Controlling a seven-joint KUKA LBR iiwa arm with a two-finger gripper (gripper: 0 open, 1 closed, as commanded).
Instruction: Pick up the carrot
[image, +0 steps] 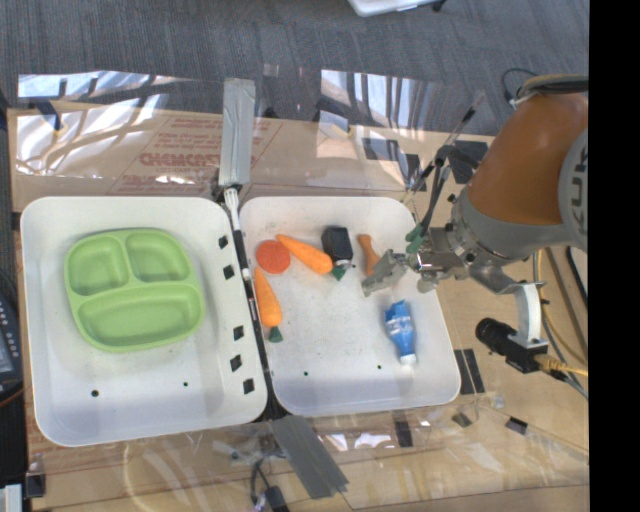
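Camera view: gripper (385, 272) hangs released at three o'clock of the carrot (305, 254), holding nothing

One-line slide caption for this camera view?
Gripper hovers over right bin holding two carrots, tomato, blue tube.

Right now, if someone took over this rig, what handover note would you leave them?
Gripper: over the right bin, upper right part, holding nothing I can see.
Carrots: one lies near the bin's top middle, beside a red round piece; a second lies along the left wall.
Nearby: black block, blue tube.
Green divided plate sits in the left bin.
Done: nothing picked.
Left: reach a carrot, grasp, lift.
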